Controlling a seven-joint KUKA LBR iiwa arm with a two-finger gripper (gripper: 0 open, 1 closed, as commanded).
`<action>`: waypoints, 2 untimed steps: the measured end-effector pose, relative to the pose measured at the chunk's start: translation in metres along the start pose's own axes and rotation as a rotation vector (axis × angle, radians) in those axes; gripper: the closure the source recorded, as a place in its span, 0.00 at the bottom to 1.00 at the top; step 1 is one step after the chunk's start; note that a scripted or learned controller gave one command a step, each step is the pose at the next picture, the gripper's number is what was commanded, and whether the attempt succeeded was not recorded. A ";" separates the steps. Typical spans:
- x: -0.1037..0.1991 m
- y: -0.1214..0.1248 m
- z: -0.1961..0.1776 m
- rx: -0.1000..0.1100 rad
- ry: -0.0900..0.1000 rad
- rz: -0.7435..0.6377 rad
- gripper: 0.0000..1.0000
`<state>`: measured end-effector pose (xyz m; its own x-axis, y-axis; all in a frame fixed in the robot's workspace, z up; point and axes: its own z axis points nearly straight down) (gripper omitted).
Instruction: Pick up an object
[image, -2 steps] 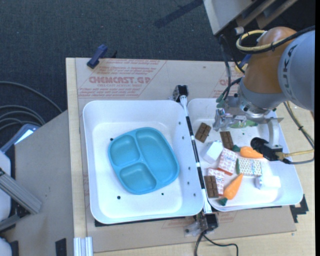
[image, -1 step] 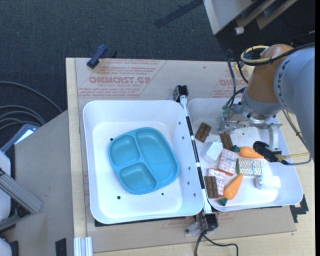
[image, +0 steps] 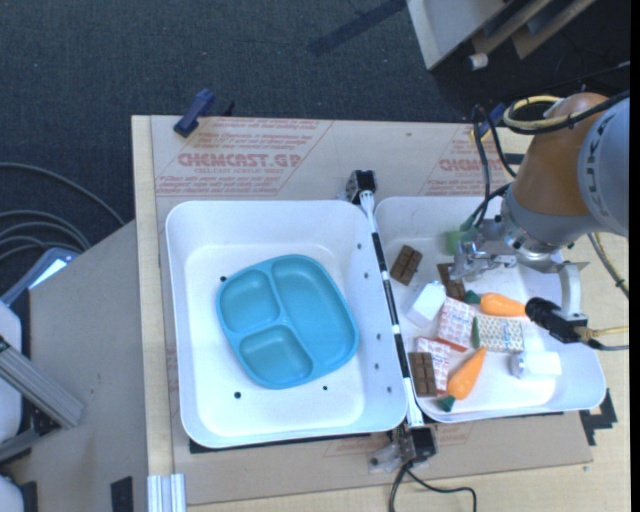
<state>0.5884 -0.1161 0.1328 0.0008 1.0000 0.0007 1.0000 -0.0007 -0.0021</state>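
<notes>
The arm (image: 570, 170) is cut off by the right edge. Its wrist hides part of the right bin's (image: 500, 405) back wall and a green thing (image: 456, 240) beside it. The packet (image: 497, 335) print near the carrot (image: 466, 372) is too small to read.

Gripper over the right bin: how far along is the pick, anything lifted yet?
Done: the arm has reached into the right bin, and the gripper sits low near a brown block at the bin's back. In hand: nothing visibly; I can't make out the fingers. Left: the grasp and lift. Both carrots, the patterned packets and the other brown blocks lie on the bin floor. The blue tray sits in the left bin.
</notes>
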 end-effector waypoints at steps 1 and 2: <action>0.000 0.000 0.000 0.000 0.000 0.000 0.00; 0.002 0.003 0.049 0.001 0.000 0.000 0.00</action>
<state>0.5909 -0.1142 0.0841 0.0004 1.0000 0.0008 1.0000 -0.0004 -0.0031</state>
